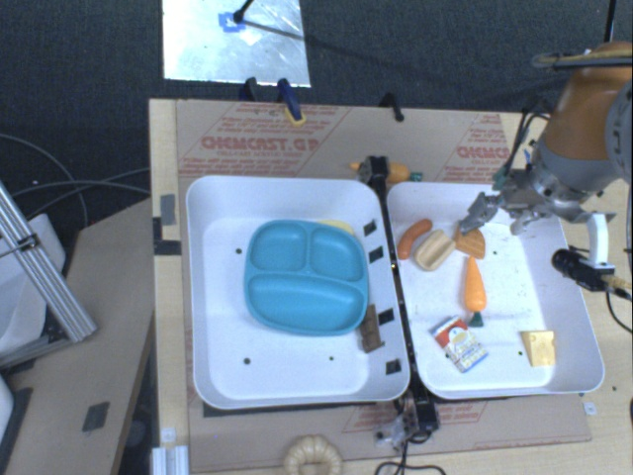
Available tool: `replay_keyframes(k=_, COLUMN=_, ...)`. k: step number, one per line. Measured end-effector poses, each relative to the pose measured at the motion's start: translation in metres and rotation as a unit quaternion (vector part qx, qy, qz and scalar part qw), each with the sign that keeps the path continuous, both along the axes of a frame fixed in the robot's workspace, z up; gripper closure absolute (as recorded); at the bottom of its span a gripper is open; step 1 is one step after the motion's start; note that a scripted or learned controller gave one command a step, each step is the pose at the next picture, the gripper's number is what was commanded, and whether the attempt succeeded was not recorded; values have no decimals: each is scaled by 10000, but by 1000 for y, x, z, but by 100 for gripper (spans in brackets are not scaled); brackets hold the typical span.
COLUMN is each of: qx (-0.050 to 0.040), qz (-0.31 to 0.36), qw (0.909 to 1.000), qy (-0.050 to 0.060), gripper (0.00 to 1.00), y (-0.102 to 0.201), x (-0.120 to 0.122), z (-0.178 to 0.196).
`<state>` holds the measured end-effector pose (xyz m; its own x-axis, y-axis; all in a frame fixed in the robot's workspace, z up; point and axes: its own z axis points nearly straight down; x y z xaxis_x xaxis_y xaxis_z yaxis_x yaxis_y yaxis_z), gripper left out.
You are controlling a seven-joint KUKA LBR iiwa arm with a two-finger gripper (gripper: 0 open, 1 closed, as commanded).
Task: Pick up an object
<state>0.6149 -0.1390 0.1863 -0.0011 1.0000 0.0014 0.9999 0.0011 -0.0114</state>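
**Pick not yet made: gripper reaching into the right bin**

The grey two-finger gripper (482, 213) is hanging over the far part of the shallow white right-hand bin (584, 349), its jaws spread narrowly with nothing between them. Its tips are sitting just beside a small orange wedge-shaped toy (472, 244) and a beige bread-roll toy (433, 250), which is lying against an orange-red sausage toy (413, 234). A plastic carrot (475, 286), a red-and-white packet (460, 343) and a yellow cheese block (539, 347) are lying nearer. Nothing is lifted; closing, gripping and raising are all left to do.
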Motion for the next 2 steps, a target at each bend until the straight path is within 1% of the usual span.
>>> replay_keyframes(k=1, qx=-9, qz=11, qw=10000, qy=-64, gripper=0, y=0, x=3, z=8)
replay_keyframes(k=2, qx=-4, qz=2, qw=10000, qy=-39, gripper=0, y=3, x=-3, z=-53)
